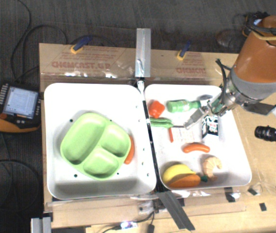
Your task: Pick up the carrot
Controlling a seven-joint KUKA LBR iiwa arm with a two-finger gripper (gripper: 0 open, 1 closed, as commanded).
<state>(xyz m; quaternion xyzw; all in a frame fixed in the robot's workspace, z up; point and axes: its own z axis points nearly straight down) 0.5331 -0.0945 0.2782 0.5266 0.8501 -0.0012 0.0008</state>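
The counter [96,62] carried two shallow white bins side by side, the left bin [55,178] and the right bin [235,152]. The grey arm [257,57] reached in from the right and ended with the hand [194,119] low over the upper middle of the right bin; whether the hand was spread or pressed together could not be told from this slant, and nothing showed as held in it.

A green divided plate [95,145] took up most of the left bin. The right bin held the smaller things: a yellow and orange fruit [179,175] at the near edge, a green bottle [181,105] just beside the hand, a pale shrimp-like piece [211,165], a red-orange sausage [196,148], a black and white card [211,126], an orange-red pepper [155,108] and a green pod [160,123] along the dividing wall.

The carrot [129,150] (taken to be the slim orange piece) lay in the left bin, tucked against the plate's right rim and close to the wall between the bins, well apart from the hand.

The step in hand looked like the approach, with no grasp made. The next move called for crossing the divider to the left bin, lining up across the carrot's narrow width, and coming down in the tight gap between plate rim and bin wall without catching either
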